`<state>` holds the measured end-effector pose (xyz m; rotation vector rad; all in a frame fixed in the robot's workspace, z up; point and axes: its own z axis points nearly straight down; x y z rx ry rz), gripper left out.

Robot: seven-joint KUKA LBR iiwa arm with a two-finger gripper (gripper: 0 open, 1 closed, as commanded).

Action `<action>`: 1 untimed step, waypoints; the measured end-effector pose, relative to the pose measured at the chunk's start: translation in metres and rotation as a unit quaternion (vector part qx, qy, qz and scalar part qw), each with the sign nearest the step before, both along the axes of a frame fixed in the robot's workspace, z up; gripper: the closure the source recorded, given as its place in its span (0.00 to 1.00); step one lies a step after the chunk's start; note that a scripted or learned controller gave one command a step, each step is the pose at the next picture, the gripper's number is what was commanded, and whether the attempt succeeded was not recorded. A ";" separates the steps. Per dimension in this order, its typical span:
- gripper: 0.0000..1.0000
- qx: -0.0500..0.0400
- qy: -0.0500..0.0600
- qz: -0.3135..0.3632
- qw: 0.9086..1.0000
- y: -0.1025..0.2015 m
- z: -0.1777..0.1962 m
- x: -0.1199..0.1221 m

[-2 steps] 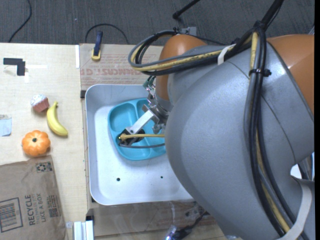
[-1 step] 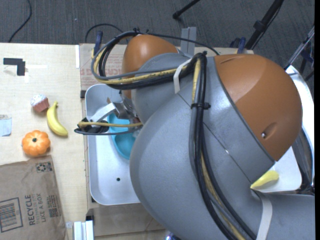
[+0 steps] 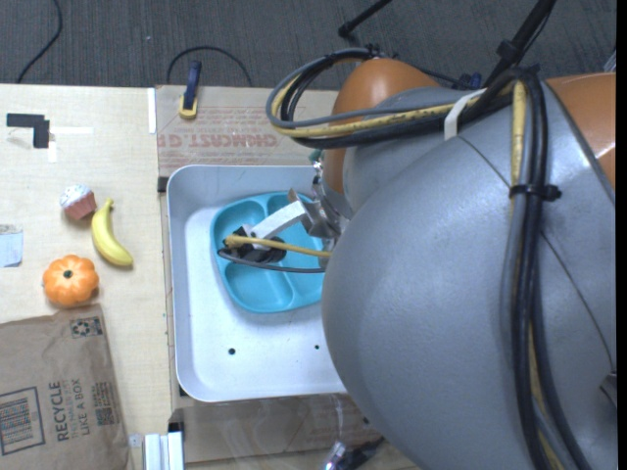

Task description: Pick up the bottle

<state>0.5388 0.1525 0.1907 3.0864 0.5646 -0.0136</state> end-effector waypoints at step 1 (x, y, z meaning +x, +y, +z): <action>1.00 0.000 -0.002 -0.058 0.998 0.067 -0.033 0.025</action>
